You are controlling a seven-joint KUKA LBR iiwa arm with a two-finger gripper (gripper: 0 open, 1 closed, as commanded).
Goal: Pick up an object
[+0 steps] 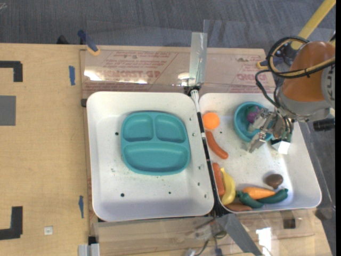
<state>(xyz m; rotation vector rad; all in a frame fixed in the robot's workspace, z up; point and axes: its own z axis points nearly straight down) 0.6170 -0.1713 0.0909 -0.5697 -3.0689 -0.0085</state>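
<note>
1. Gripper [259, 138] hangs low in the right bin [303, 164], fingers slightly apart, clamped on nothing — teal bowl [244, 122] sits just beside it.
2. Arm [305, 79] reaches in from the right, wrist tilted down-left.
3. Orange ball [211, 120], sausage [217, 144], banana [228, 186], carrot [259, 192] lie apart from it; teal plate [155, 143] sits in the left bin [101, 159].

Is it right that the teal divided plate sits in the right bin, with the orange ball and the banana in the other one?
Not quite. The camera view shows the teal divided plate in the left bin, not the right. The orange ball and the banana lie in the other one, the right bin, where the gripper hangs.
</note>
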